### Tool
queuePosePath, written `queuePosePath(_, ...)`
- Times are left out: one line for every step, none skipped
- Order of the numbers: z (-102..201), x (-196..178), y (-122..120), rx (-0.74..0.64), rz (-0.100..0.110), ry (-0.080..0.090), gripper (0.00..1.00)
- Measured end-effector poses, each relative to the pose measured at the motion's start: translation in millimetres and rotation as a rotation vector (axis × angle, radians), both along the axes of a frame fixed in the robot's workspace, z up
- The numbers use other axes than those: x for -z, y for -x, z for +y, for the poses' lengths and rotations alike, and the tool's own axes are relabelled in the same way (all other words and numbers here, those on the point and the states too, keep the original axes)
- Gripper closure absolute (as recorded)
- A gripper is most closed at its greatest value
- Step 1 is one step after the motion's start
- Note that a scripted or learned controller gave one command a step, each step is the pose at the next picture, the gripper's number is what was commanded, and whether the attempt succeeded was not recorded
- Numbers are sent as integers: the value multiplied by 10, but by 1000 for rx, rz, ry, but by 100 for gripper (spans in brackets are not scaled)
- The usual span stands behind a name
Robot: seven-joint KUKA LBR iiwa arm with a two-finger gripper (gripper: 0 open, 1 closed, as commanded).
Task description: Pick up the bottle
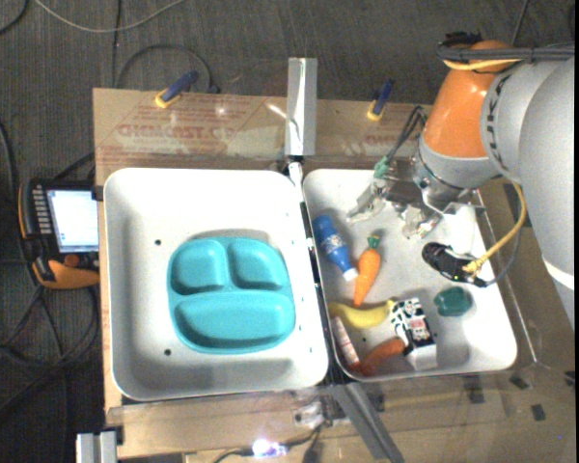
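The bottle is blue with a white cap and lies on its side at the left edge of the right bin, cap end toward the front. My gripper hovers over the back of that bin, up and to the right of the bottle and apart from it. Its fingers are spread open with nothing between them.
An orange carrot lies right beside the bottle. In front of it are a banana, a black-and-white carton, a teal lump and a reddish item. The left bin holds a teal divided plate.
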State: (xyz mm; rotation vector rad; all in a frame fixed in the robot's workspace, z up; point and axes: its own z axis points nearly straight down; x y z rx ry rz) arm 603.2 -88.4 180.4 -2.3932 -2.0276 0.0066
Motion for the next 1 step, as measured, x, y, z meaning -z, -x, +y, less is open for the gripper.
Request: queuePosePath(-127, 851, 4, -64, -11, 11, 0)
